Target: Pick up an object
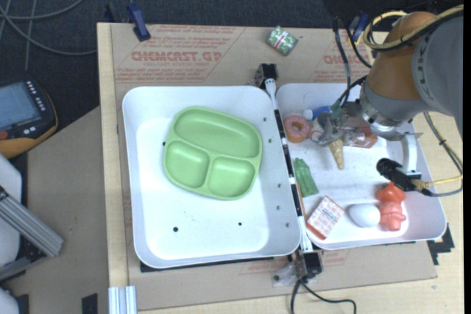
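**Arm low over the right bin, grip hard to read**

The gripper (333,130) sits low in the upper part of the right bin (427,228), and its dark metal blurs into the clutter beneath, so I cannot tell how the fingers stand or whether they have anything. A tan cone (337,154) pokes out just below it. Near it lies one pink doughnut ring (297,129); lower down, one green packet (305,176), one red-and-white box (324,217), one white egg-shaped thing (363,215) and one red toy (392,206). The left bin (147,180) carries a single green divided plate (213,152) with three compartments. A small green object (282,40) rests on the bench (191,51) at the upper middle of the frame.
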Controlling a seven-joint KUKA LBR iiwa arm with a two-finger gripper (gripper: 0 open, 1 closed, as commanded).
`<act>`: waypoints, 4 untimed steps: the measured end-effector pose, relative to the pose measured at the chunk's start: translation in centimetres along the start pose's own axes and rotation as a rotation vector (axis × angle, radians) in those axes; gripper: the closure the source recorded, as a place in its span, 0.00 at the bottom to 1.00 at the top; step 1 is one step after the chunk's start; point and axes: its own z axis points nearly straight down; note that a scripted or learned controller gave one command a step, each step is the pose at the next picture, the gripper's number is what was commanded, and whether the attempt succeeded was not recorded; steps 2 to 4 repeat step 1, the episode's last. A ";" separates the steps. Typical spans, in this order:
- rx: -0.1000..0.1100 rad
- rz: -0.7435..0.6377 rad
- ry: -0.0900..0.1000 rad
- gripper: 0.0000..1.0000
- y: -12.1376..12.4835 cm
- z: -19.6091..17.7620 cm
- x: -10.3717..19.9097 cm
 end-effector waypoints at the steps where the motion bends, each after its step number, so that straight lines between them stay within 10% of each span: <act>1: 0.002 0.000 0.000 1.00 -4.9 -7.4 7.5; 4: 0.002 0.000 0.000 1.00 -4.9 -7.4 7.5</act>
